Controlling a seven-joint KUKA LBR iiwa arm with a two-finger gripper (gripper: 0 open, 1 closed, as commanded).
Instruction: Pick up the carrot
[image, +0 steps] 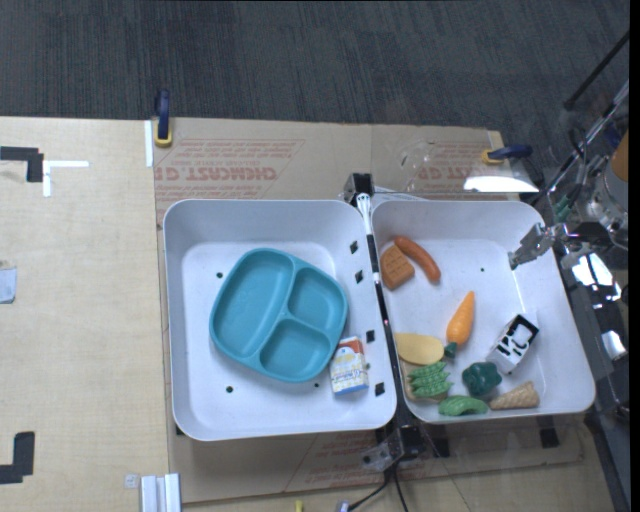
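Carrot (460, 318) lies loose in the right bin (560, 395); the claw (527, 247) hovers near, its opening unclear.

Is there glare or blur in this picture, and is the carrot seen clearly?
Camera view: the carrot is sharp and evenly lit in the right bin; bright glare sits behind that bin's far rim; the end effector at the right edge looks slightly blurred.
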